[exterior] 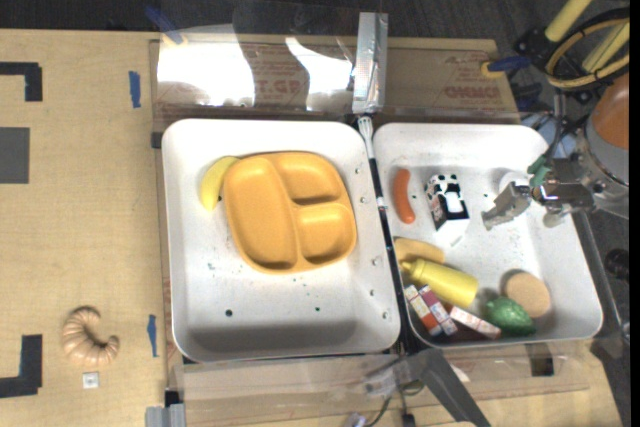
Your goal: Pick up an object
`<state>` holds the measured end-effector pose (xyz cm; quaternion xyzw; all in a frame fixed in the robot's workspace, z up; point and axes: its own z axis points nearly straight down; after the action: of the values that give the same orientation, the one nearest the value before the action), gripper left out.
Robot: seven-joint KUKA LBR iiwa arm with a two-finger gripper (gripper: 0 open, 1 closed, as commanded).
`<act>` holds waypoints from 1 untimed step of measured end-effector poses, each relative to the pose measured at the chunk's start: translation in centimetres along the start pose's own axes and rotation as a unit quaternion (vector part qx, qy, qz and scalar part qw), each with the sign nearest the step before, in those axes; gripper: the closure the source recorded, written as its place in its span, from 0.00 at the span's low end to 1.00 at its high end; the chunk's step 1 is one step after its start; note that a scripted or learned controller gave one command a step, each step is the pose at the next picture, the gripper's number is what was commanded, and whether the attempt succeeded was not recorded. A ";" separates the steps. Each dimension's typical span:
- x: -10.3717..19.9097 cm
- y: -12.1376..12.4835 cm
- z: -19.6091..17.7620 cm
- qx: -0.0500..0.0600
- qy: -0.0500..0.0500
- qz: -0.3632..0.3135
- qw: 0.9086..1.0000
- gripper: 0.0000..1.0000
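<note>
Metal hand [503,205], grip state unclear, over glossy white bin [570,260] beside smooth hotdog [403,194].

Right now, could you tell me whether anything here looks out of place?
Yes: a croissant lies on the bench, left of both bins, apart from the other things. A banana is partly tucked under the orange tray.

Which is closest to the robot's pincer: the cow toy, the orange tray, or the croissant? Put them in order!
From the pincer, in the camera view:
1. Cow toy, right bin, just left of it.
2. Orange tray, left bin.
3. Croissant, on the bench, far lower left.
</note>
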<state>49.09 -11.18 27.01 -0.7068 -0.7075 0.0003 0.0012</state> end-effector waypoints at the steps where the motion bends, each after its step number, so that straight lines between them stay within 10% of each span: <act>1: 5.2 3.7 7.6 0.003 0.000 0.063 0.998 0.00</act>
<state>52.76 -6.00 19.45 -0.7498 -0.6617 0.0021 0.0032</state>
